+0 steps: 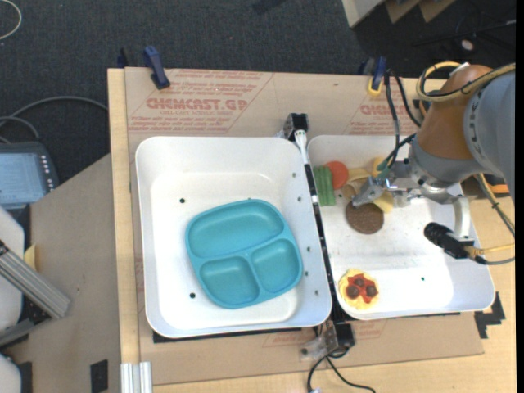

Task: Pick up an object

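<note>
The pincer (381, 193) hangs low over the upper left part of the right bin (426, 297); its metal parts blur together, so I cannot tell whether it is spread or pressed together, and nothing shows pinched in it. Just below and left of it lies a brown disc (365, 218), the likeliest thing to pick. A tan cone (354, 189), a yellow piece (379, 167), a red piece (336, 173) and a green piece (326, 188) crowd just beside it.

The risk is this crowding: a descent could strike 2 toys at once, nudge them apart and close on nothing. The disc looks flat and could slip out. The green piece hugs the bin wall, leaving little room. A small pizza round (359, 289) at the lower left lies well apart, an easier target. The left bin (164, 187) holds a teal plate (243, 252).
</note>
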Controlling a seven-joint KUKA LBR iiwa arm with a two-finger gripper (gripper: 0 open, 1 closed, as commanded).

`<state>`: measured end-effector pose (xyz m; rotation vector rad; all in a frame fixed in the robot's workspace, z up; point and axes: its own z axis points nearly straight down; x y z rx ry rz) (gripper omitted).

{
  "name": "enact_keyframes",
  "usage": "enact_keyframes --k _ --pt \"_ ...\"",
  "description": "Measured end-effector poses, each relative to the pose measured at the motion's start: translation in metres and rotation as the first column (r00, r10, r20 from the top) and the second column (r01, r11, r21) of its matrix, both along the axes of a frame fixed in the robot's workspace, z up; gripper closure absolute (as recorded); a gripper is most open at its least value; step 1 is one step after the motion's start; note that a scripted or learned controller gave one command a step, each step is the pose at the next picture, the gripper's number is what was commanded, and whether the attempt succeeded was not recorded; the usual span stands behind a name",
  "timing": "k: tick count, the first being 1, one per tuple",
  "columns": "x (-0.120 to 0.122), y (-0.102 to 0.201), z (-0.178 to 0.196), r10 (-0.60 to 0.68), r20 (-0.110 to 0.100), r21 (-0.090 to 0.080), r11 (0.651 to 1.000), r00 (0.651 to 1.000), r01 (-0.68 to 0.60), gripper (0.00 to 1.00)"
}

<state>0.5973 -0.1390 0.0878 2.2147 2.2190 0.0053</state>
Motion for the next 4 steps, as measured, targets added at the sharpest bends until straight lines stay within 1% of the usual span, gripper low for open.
enact_keyframes --k 1,2,4 --pt "0.003 -0.001 0.015 0.0 0.012 -0.004 1.0 1.0 0.0 1.0" --pt "0.015 0.095 0.1 0.001 -0.003 0.002 1.0 1.0 -0.001 1.0" --pt "0.015 0.093 0.118 0.001 -0.001 0.0 1.0 1.0 -0.001 1.0"
